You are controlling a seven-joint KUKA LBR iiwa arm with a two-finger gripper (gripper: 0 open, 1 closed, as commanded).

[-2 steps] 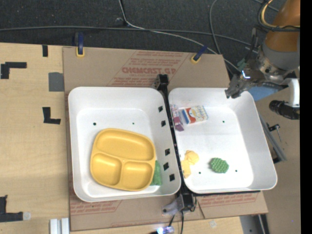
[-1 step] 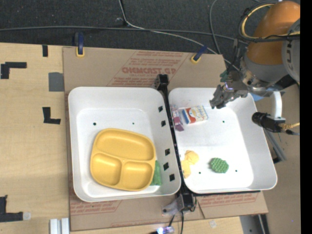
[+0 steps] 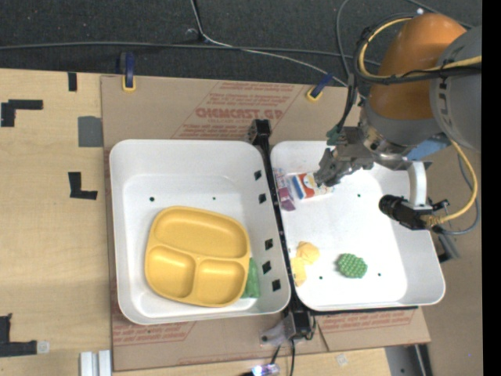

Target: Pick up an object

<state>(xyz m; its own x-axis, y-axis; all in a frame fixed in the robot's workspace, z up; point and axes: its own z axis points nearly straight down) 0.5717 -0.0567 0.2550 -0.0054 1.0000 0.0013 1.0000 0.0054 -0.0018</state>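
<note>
My gripper [image 3: 326, 174] hangs over the back left of the right bin [image 3: 391, 288]. Its dark fingers reach down right beside a small red, white and blue packet [image 3: 300, 186] that lies on the bin floor against the left wall. A purple piece [image 3: 286, 200] lies just left of that packet. Nearer the front of the same bin sit a pale yellow object [image 3: 304, 257] and a green bumpy ball [image 3: 351, 266]. Nothing shows between the fingers.
In the left bin [image 3: 129, 171] a yellow divided tray [image 3: 197, 255] lies flat, with a green item [image 3: 251, 280] wedged at its right edge. A black divider [image 3: 270, 202] runs between the bins. Cables trail from the arm along the right bin's right rim.
</note>
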